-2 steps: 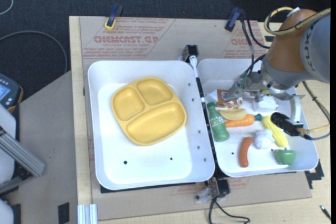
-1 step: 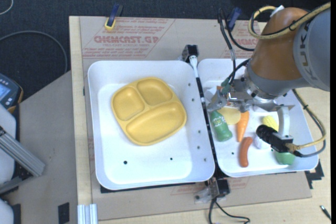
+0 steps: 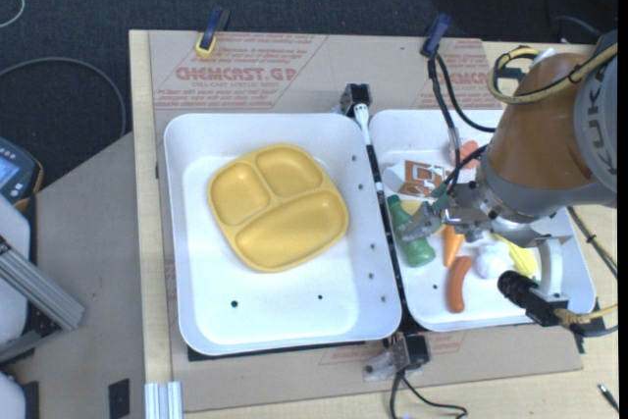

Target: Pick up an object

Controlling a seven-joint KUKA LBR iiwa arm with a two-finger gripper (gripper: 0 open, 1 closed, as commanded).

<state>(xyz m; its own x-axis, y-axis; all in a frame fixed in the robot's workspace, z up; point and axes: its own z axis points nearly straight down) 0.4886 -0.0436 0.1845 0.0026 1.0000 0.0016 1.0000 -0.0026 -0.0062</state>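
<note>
Where the pincer (image 3: 424,223) hovers, grip unclear — green toy (image 3: 416,250) just beneath, right bin (image 3: 412,309).

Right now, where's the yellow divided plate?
The yellow divided plate lies in the left bin, about centred, left of the divider; the hand is over the right bin.

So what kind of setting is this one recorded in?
Most likely a robotics lab bench: two white bins clamped onto a cardboard-covered board, toy food such as a sausage, and cables trailing to the arm.
</note>
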